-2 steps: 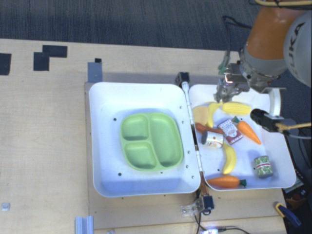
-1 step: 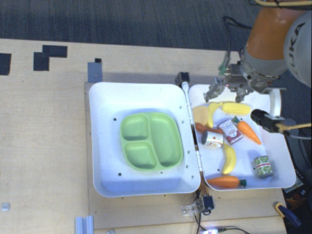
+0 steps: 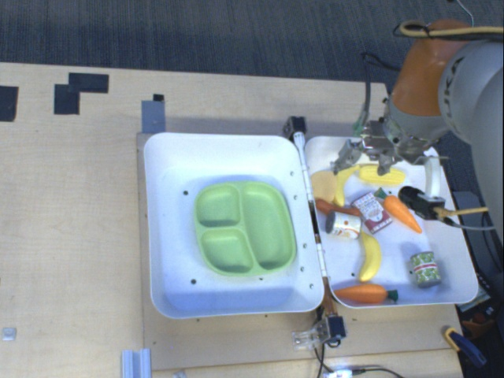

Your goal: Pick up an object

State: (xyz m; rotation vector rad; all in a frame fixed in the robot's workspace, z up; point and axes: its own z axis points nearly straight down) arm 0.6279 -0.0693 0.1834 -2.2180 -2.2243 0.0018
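Over the far end of the right bin [image 3: 455, 246], the end effector [image 3: 366, 161] hangs low with its two metal fingers splayed apart, and from where I stand nothing sits between them. Just beneath and slightly nearer lies a yellow piece [image 3: 379, 176], which looks like the closest candidate for a pick; I cannot tell whether the fingertips touch it or stop just short.

Around it the bin is crowded. A curved banana [image 3: 368, 257] lies toward the middle, an orange carrot [image 3: 402, 213] beside a small red-and-white packet [image 3: 371, 210], a white cup [image 3: 344, 225] on its side, a green can [image 3: 425, 268] near the right wall, and a second carrot [image 3: 364, 294] against the near rim. The left bin [image 3: 172, 211] carries a green divided plate [image 3: 244, 227], well apart from the arm, and the tabletop [image 3: 71, 235] around both bins is bare wood.

By my reckoning the pick has not happened yet: nothing is lifted, and closing and raising are left. The wrist and grey arm cover the bin's far right corner, and the pale yellow shapes by the bin's left wall blur together.
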